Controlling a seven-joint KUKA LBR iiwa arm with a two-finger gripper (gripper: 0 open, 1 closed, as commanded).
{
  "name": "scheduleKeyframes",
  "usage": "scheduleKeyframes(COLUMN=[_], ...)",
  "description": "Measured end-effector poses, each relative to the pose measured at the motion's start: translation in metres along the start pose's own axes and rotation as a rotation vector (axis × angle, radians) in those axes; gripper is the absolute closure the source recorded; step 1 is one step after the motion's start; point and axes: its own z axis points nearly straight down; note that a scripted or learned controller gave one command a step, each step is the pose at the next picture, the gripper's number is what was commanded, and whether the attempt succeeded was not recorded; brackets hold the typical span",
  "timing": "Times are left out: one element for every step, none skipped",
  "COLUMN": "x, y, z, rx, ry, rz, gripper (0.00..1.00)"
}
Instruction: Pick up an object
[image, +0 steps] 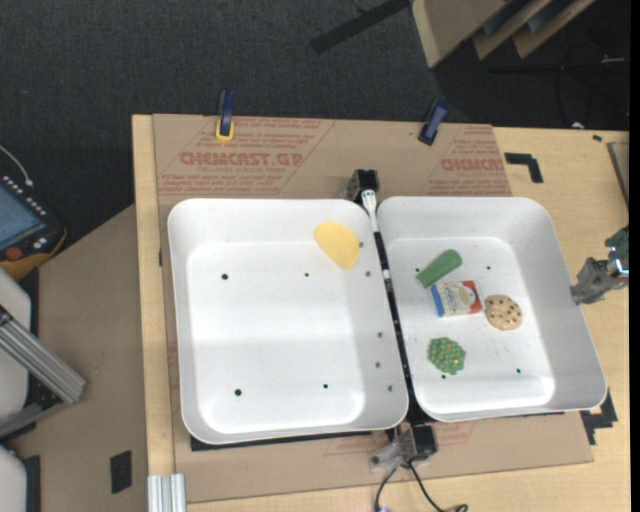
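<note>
The right bin (560, 360) holds several small items: a green oblong piece (439, 268), a small white carton with blue and red print (457, 297), a chocolate-chip cookie (503, 313) and a bumpy green piece (447, 355). A yellow block (338, 243) lies in the left bin (270, 340), near its far right corner. My gripper (598, 280) shows as a small grey shape at the view's right edge, just outside the right bin's right rim and apart from all the items.
Both bins sit on a brown cardboard sheet (300, 150), held by two blue clamps at the far edge. A black clip (364, 185) sits between the bins at the back, and a cable connector (412, 445) at the front.
</note>
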Motion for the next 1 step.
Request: scheduleKeyframes(x=[0.03], y=[0.0012], z=[-0.1094], rx=[-0.024], ry=[-0.007], rz=[-0.005], gripper=[1.0])
